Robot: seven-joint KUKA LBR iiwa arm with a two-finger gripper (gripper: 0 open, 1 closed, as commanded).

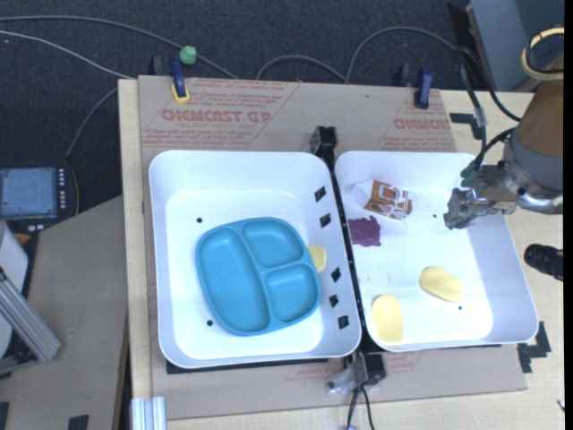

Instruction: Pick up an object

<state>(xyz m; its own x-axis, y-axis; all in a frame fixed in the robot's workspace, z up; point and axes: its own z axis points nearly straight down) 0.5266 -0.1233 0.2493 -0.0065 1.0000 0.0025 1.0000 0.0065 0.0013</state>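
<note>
On the bench, the left bin [170,240] carries a blue divided tray [257,274] with three compartments, lying in the middle of the bin and leaning toward its near edge. A small yellow piece [317,258] peeks out from behind the tray's right rim, close to the bin's right wall.

The right bin [501,285] holds four loose things. A purple crumpled piece [364,231] lies near its left wall, about halfway along. Just beyond it, toward the far left corner, sits a brown-and-white patterned packet [389,199]. A pale yellow rounded piece [388,318] rests by the near edge, toward the near left corner, and a second yellow rounded piece [440,283] lies to its right, nearer the bin's middle, apart from the first.

The gripper [458,216] hangs over the far right part of the right bin, with nothing seen between its fingers; whether they are parted or closed cannot be made out.
</note>
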